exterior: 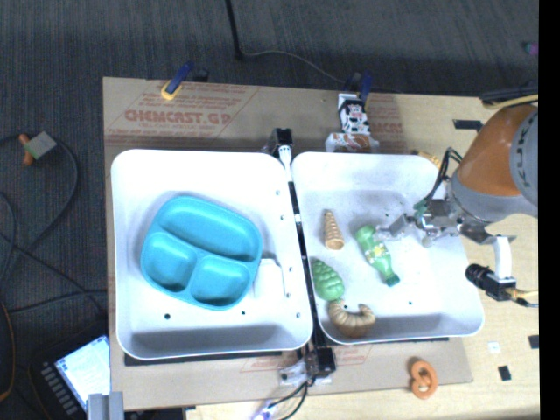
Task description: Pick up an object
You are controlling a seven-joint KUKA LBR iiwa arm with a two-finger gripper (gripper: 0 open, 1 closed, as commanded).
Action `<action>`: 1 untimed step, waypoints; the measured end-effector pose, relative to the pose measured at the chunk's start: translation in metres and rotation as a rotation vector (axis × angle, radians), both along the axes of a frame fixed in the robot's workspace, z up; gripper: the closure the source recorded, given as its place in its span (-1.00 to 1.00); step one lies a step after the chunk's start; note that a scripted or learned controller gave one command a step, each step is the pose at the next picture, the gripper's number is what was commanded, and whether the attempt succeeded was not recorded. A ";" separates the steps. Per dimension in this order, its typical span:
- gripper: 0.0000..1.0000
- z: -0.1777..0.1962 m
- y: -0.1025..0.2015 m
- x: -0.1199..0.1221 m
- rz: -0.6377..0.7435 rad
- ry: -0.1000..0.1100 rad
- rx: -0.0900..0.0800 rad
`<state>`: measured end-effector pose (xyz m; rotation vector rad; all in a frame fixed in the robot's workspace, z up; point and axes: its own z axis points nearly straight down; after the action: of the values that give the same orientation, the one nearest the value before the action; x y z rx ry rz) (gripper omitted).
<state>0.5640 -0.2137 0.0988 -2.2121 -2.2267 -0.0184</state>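
The right bin holds several small items. A green plastic bottle lies near its middle. A tan waffle cone lies to the bottle's left. A green ridged toy rests by the divider, and a brown curved pastry-like toy sits at the front wall. My gripper hangs over the bin's right side, just right of and above the bottle. Nothing shows between it and the bin floor.
The left bin holds a blue divided tray. A small orange ring-shaped item lies on the bench in front of the right bin. A small cow figure stands behind the bins. Cables run along the floor at left.
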 end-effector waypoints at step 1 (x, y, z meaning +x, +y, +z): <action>-1.00 -0.007 0.055 -0.053 -0.004 -0.009 -0.009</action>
<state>0.5112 -0.1583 0.0914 -2.2260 -2.2308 -0.0193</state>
